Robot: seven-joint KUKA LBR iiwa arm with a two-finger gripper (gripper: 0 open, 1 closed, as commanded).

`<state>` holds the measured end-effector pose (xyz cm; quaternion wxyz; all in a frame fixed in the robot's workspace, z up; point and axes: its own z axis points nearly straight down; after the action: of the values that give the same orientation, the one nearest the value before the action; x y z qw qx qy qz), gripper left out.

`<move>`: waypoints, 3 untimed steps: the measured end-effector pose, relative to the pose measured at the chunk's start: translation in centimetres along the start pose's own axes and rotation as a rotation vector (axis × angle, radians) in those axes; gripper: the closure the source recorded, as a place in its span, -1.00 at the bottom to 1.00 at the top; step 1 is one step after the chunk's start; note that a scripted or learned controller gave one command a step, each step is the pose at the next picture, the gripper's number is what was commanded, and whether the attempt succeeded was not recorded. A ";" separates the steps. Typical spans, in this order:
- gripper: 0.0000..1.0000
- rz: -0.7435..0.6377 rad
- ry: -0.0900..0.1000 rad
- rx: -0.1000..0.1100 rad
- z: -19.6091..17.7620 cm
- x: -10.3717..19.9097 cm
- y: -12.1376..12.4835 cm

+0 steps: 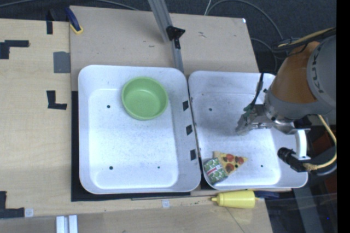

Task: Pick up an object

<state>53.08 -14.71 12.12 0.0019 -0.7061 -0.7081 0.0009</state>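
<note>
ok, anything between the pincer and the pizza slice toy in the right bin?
No. In the camera view, only bare speckled bin floor separates the pincer from the pizza slice toy.

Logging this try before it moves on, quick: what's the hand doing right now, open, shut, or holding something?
Hand: low over the right bin, nothing seen held; open or shut cannot be told. The pizza slice toy lies apart from it.

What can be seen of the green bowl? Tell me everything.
The green bowl is round, pale green, and looks like smooth plastic. It stands upright, open side up, with nothing visible inside. It rests on the floor of the left white bin, toward its far edge, apart from the walls. Nothing else touches it.
</note>
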 end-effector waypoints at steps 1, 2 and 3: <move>1.00 0.002 -0.003 -0.007 -5.7 -0.6 0.7; 1.00 0.001 -0.003 -0.007 -9.9 -0.6 0.8; 1.00 -0.004 0.000 -0.003 -9.3 5.3 1.5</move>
<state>54.66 -9.44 21.45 0.0010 -0.7046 -0.7096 0.0000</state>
